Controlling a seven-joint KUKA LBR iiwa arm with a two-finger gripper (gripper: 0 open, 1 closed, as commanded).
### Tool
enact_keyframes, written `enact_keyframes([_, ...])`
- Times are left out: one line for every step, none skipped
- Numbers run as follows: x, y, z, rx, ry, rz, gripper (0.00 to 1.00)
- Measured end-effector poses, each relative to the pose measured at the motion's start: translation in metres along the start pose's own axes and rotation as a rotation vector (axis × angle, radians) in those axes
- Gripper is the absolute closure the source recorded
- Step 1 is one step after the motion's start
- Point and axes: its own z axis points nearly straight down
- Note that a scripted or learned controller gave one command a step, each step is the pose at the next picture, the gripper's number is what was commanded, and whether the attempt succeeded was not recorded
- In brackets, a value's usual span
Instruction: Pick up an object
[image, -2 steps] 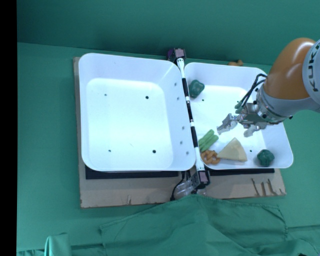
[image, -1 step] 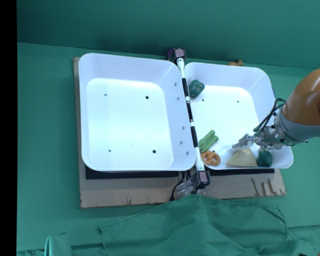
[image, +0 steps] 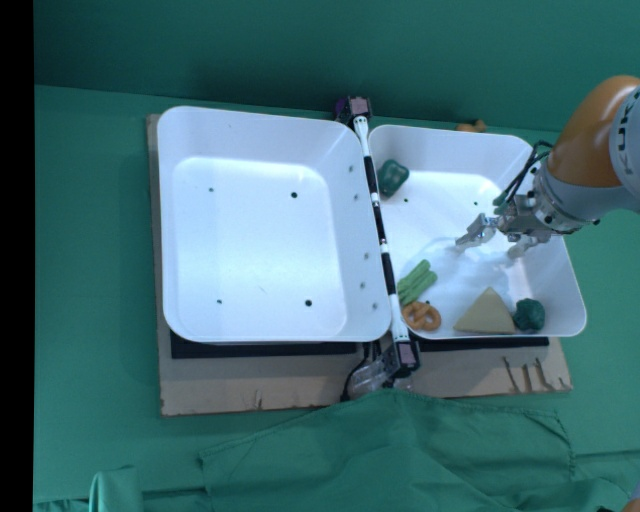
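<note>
overhead view of my bench: two shallow white plastic bins side by side on a brown cardboard sheet (image: 210, 400), all laid over green cloth (image: 90, 250). the left-hand white bin (image: 180, 140) has a bare floor with a few small dark dots. the right-hand white bin (image: 570, 300) holds five objects, one of each kind: a dark green pepper-shaped toy (image: 391, 176) near the far left corner; a light green pod-like piece (image: 415, 282) close against the bin's left wall; an orange pretzel-shaped toy (image: 421, 316) just in front of it; a tan wedge-shaped block (image: 486, 313) near the front wall; and a dark green bumpy lump (image: 529, 314) touching the wedge's right side, or nearly so. a black-and-white striped bar (image: 375, 205) runs along the seam between the bins.

my two-finger metal gripper (image: 496, 237) sits over the middle right of the right-hand bin, on the grey arm with its orange band (image: 590, 125) entering from the right. i see its fingers spread apart, with nothing between them; they stand well apart from every object, the wedge being nearest. whether the tips touch the bin floor i cannot tell.
</note>
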Motion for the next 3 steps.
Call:
enact_keyframes([0.0, -0.084, -0.061, 0.012, 0.006, 0.007, 0.0])
enact_keyframes([-0.001, -0.08, -0.07, 0.006, 0.003, 0.007, 1.0])
enact_keyframes([0.038, -0.054, 0.003, 0.008, 0.002, 0.002, 1.0])
